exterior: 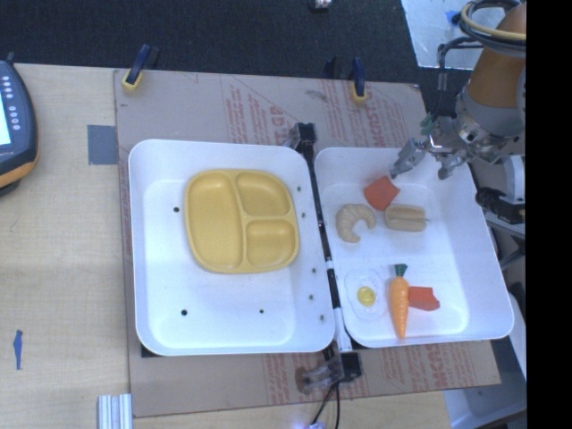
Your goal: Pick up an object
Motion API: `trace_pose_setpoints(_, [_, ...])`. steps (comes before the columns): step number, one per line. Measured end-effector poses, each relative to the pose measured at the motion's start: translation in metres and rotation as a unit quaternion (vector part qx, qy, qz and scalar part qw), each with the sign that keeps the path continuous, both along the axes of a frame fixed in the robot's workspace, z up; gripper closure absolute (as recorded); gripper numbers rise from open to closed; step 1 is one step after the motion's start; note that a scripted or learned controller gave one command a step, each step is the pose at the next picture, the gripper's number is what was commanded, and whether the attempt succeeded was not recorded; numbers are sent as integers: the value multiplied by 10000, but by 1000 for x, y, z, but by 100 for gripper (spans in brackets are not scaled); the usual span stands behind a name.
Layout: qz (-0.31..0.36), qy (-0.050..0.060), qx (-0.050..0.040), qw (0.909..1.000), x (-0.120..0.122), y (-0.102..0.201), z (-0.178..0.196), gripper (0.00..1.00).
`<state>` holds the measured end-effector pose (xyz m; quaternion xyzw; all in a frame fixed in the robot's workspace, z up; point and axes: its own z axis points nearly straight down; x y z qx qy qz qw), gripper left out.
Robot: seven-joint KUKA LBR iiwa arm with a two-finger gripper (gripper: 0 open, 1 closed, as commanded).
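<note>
My metal two-finger pincer (423, 161) hangs spread wide, gripping nothing, over the right white bin (478, 231). A red wedge-shaped block (382, 193) lies just below it

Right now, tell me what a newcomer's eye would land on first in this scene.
The yellow divided plate stands out first, lying alone in the left bin. Next come the toy foods in the right bin: a red block, a croissant and a bread roll near the middle, with a fried egg and a carrot toward the front. The gripper hangs over that bin's far edge, open, holding nothing.
</note>
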<state>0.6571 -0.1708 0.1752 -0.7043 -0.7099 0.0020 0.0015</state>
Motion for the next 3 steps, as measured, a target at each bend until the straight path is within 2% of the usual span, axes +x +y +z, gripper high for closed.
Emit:
trace_pose_setpoints(1, [2,26,10,10000,-2,34,-88,0])
trace_pose_setpoints(2, [-4,9,2,10000,-1,44,-83,0])
trace_pose_setpoints(3, [4,-7,1,10000,0,43,-69,100])
